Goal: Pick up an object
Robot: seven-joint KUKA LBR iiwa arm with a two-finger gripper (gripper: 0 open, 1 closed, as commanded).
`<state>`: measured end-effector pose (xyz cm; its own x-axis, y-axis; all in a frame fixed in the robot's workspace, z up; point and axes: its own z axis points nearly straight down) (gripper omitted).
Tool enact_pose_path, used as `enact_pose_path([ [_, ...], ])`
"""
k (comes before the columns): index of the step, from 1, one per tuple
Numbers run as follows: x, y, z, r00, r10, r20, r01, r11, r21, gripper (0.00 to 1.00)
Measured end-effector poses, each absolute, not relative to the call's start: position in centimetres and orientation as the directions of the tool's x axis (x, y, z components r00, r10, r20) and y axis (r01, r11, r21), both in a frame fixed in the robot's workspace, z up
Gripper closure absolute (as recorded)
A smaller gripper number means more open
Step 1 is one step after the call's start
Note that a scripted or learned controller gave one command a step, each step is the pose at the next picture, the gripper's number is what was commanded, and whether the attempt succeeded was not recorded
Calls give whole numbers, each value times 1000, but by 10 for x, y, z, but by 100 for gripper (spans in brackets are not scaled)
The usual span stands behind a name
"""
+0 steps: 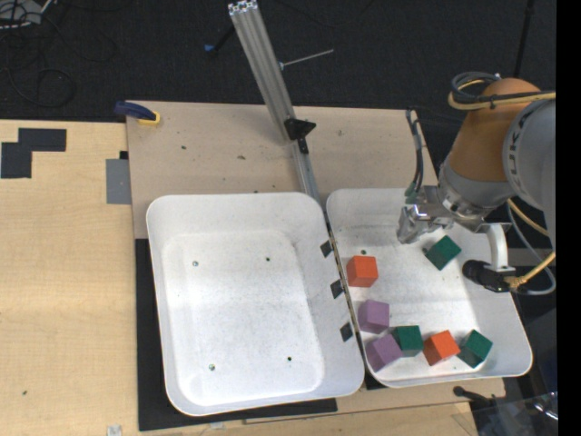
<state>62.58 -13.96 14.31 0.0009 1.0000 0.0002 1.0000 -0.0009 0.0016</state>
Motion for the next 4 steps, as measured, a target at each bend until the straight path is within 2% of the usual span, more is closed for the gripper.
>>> enact_pose_path([
  [1, 636, -137, 193, -2, 1000, 0, 1000, 2, 4, 100],
  [2, 632, -130, 250, -3, 1000, -1, 1000, 3, 4, 100],
  [3, 625, -86, 242, -3, 1000, 2, 1000, 3, -4, 100],
  [4, 601, -35, 233, -4, 1000, 3, 1000, 4, -6, 100],
])
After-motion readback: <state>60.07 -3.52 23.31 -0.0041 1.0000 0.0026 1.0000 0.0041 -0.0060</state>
